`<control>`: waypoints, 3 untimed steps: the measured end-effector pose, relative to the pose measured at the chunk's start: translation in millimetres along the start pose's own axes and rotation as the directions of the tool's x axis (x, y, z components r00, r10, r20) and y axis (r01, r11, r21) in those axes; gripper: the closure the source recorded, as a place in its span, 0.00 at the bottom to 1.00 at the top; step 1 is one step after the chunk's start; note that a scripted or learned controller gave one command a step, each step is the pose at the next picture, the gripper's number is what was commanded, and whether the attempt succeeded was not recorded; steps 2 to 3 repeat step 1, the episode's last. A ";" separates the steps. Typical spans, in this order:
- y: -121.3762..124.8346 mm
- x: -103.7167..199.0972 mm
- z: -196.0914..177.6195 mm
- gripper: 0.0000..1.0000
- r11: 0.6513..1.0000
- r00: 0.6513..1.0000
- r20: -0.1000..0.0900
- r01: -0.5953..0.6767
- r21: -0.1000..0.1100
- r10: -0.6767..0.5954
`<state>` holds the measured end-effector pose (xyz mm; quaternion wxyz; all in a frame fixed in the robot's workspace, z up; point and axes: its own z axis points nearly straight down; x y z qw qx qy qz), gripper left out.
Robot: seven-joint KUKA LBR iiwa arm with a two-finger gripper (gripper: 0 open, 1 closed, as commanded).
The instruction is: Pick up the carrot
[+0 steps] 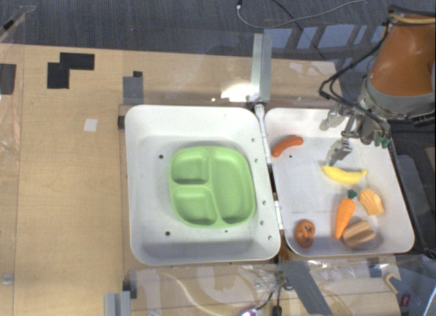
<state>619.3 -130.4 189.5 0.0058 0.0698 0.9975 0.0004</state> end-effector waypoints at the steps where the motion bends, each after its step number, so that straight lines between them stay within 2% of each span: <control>1: -64.6 21.1 98.9 0.00 0.922 0.922 0.002 0.387 0.003 -0.387; 3: -64.6 21.1 98.9 0.00 0.922 0.922 0.002 0.387 0.003 -0.387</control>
